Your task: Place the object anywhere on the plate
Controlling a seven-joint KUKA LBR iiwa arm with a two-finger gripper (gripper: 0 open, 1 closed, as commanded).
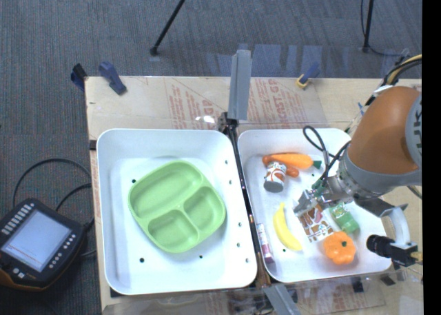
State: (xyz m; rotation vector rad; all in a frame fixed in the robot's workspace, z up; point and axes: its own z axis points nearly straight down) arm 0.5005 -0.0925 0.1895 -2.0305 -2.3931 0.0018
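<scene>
A light green plate [177, 205] with three compartments lies in the left bin [110, 169]. The right bin [331, 138] holds an orange carrot [289, 160], a small can [275, 176] on its side, a yellow banana [285, 227], an orange bell pepper [340, 247], a green item [346, 220] and a red-and-white packet [315, 223]. My gripper [309, 202] hangs low over the middle of the right bin, just above the packet and right of the banana. Nothing visibly sits in it.
A purple marker [264, 239] lies along the right bin's left wall. The grey and orange arm [386, 141] covers the bin's right side. A grey post [240, 89] stands behind the seam between the bins. A teach pendant [38, 241] rests on the floor at left.
</scene>
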